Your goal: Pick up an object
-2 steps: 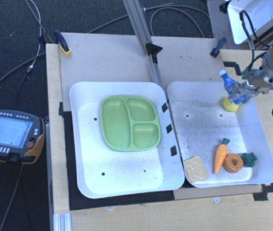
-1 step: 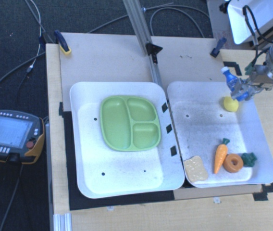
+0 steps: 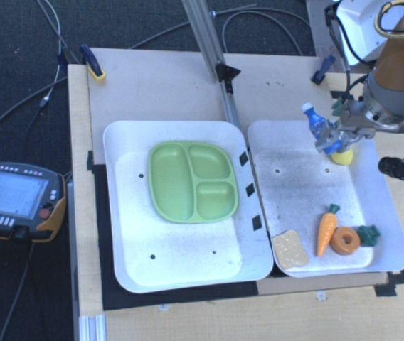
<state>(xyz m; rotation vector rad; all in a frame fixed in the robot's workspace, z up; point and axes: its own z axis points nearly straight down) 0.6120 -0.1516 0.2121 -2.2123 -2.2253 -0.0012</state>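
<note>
yellow toy (image 3: 342, 156) lies touching just below the pincer (image 3: 332, 142).

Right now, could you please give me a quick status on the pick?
Gripper low over right bin's far corner, at a yellow item. Grasp unconfirmed. Carrot, donut, cracker lie apart at near edge.

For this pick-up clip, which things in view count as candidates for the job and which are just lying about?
Part of the job:
gripper, over the right bin
yellow item beneath the gripper
toy carrot
donut
cracker
small green piece

Lying about:
green divided plate in the left bin
teach pendant
blue clamp
</note>
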